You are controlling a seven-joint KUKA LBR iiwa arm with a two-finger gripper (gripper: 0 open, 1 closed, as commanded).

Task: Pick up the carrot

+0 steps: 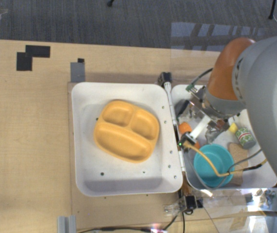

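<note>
Carrot (184, 127) lies by the wall of the right bin (181, 90), so the gripper (192, 114) hangs close beside it; how open, I cannot tell.

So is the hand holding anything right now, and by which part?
Cannot tell. The hand is down in the right bin, close beside the carrot, but this view does not show a hold on it or anything else.
</note>
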